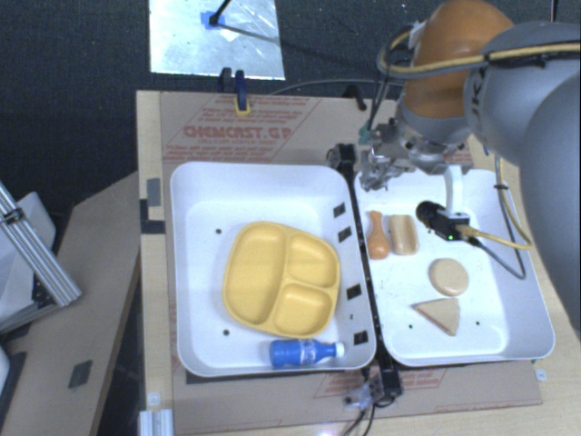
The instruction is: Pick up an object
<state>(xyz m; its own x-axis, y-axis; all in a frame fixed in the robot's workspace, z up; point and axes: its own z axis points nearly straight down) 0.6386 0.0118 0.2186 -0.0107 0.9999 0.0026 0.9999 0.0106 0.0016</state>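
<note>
The right bin (522,330) holds four small food-like objects. An orange carrot-shaped piece (376,233) lies beside a tan bread-roll piece (403,234) near the bin's left wall. A round beige biscuit (448,277) and a tan wedge (439,315) lie closer to the front. The gripper (376,176) hangs over the bin's back left corner, a little behind the carrot-shaped piece and apart from it. Nothing shows in its grasp.
The left bin (195,243) carries a yellow divided plate (281,278) and a blue bottle (304,352) lying on its side at the front. A black part with a yellow cable (439,220) hangs from the wrist over the right bin. The grey arm (526,80) covers the back right.
</note>
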